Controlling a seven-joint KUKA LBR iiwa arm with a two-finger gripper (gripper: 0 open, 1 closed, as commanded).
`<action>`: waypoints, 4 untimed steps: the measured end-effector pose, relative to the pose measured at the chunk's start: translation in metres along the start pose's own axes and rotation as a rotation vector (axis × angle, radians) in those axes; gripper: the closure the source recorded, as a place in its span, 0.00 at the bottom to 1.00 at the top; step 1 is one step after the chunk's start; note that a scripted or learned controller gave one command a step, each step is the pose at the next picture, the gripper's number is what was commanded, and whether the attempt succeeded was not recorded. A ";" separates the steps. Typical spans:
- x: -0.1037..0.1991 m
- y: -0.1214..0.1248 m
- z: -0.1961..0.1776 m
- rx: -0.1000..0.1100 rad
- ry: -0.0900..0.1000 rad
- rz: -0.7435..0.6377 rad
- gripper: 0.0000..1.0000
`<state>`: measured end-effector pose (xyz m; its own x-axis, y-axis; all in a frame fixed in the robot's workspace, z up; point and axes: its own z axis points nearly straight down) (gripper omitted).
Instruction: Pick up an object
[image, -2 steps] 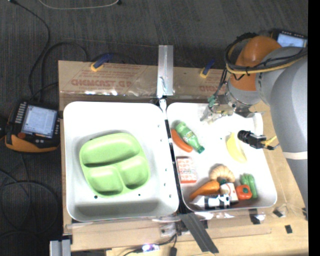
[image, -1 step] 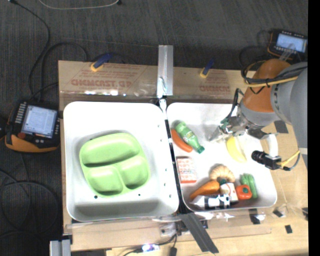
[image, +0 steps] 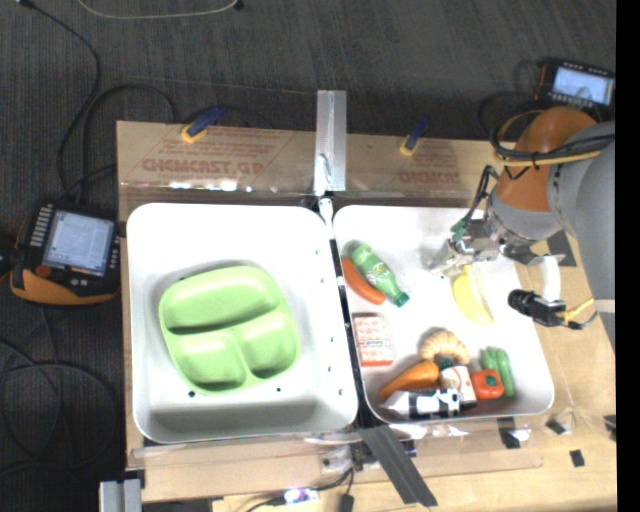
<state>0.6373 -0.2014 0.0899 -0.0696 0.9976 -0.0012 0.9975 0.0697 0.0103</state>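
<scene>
My gripper (image: 458, 256) hangs over the upper right part of the right bin (image: 410, 225), just above and left of a yellow banana-shaped piece (image: 473, 298). Nothing is visibly held in it. Left of it lie a green bottle (image: 379, 273) and a red-orange pepper (image: 362, 284) side by side. A red and white packet (image: 371, 339) lies near the bin's left wall. At the front of the bin are a croissant (image: 444, 345), an orange carrot (image: 412, 377), a black and white toy (image: 433, 403), a red piece (image: 487, 385) and a green piece (image: 500, 366).
The left bin (image: 150, 235) holds a green divided plate (image: 228, 325). A metal divider (image: 331, 140) stands between the bins at the back. The arm's grey body and orange band (image: 545, 140) fill the right side. A handheld screen unit (image: 70, 250) lies left of the bench.
</scene>
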 end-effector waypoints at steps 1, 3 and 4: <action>-0.015 -0.055 -0.002 -0.002 -0.005 -0.285 1.00; 0.005 -0.049 -0.126 0.009 0.001 -0.451 1.00; 0.132 -0.059 -0.094 0.012 0.004 -0.401 1.00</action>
<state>0.5679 -0.0738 0.1829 -0.4536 0.8912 0.0012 0.8912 0.4536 -0.0015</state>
